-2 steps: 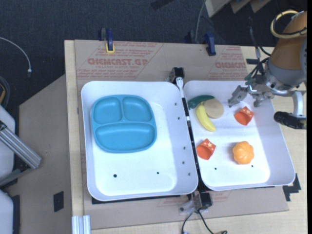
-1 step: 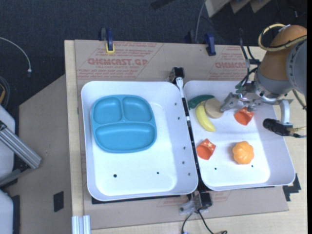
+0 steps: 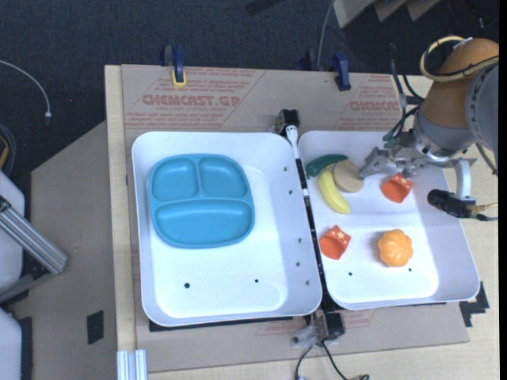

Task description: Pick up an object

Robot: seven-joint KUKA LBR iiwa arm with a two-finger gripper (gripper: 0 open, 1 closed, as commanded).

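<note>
While the gripper (image 3: 394, 161), whose grasp I cannot tell, hangs above the red piece (image 3: 396, 188), a banana (image 3: 333, 192) lies nearby.

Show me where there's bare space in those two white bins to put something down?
Left bin: a broad bare strip below the blue divided plate and along its right side. Right bin: bare floor below the orange fruit. The top is crowded: banana, red pieces, gripper.

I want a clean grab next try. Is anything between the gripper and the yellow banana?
Yes. A round tan piece lies between the gripper and the yellow banana, touching the banana's upper end.
</note>
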